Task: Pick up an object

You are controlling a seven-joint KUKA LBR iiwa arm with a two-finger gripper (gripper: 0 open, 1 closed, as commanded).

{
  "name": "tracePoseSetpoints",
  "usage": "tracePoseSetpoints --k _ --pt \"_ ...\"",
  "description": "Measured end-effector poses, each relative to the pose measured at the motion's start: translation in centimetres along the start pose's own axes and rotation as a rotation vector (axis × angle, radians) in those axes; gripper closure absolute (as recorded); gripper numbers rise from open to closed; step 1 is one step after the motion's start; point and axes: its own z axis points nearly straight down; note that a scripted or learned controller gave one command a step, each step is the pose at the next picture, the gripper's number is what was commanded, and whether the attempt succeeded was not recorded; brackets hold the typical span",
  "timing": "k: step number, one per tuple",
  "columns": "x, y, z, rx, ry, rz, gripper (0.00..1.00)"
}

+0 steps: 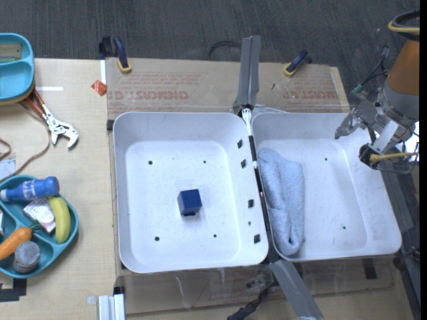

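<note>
At right edge, gripper [373, 139] hovers beside right bin [373, 242], finger state unclear. Approach step. Next: reach blue cube [190, 201] in left bin [133, 172], or grey towel [283, 202].

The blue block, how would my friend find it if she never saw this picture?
Look at the two white bins side by side and choose the left bin. Near its middle, a little toward the front, sits the blue block, alone on the white floor. It is a small, dark blue cube, unlike the soft grey towel lying in the right bin.
</note>
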Motion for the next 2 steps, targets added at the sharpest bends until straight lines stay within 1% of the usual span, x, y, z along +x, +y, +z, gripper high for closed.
tracePoseSetpoints --k 1,2 --pt "-0.1 0.1 -0.9 0.000 0.000 0.002 1.00" --pt "0.5 -3.4 8.0 0.003 0.000 0.249 1.00"
